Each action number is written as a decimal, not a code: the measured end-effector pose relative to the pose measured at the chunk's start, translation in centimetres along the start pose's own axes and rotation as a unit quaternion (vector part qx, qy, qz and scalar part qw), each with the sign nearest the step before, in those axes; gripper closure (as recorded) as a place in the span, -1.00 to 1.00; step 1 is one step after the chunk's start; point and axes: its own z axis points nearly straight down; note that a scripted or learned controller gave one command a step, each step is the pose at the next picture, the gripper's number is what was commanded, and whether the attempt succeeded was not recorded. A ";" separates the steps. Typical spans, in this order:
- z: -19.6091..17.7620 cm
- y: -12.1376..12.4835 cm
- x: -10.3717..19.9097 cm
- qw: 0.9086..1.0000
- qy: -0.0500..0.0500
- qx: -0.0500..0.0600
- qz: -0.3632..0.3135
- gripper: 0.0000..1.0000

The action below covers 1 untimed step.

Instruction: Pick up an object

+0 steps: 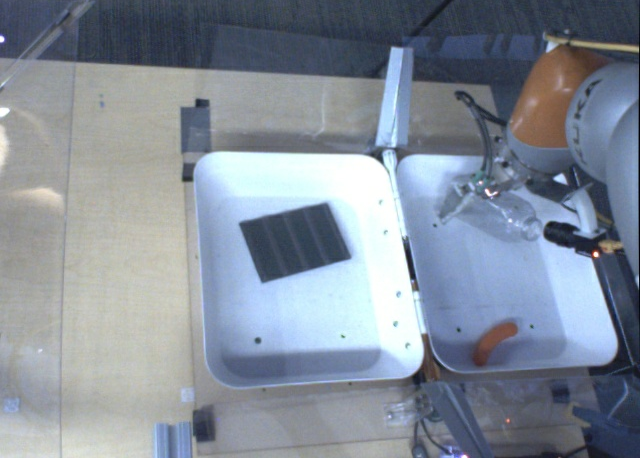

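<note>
My gripper (468, 198) hangs low over the far part of the right bin (580, 346), under the grey arm with its orange band (548, 96). A clear, glassy shape (516, 218) sits right beside the gripper on its right; whether it is a loose object or touches the gripper I cannot tell. An orange sausage-shaped object (495, 340) lies near the right bin's front wall, well apart from the gripper. A dark ribbed rectangular pad (295, 240) lies flat in the middle of the left bin (225, 346).
The two bins meet at a narrow divider (408, 266). A metal bar (394, 96) stands behind that joint. Black cables (580, 231) hang from the arm over the right bin's right side. Bare wooden bench (100, 246) spreads to the left.
</note>
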 end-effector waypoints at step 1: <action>0.0 0.0 0.0 1.000 0.000 0.000 0.000 -1.00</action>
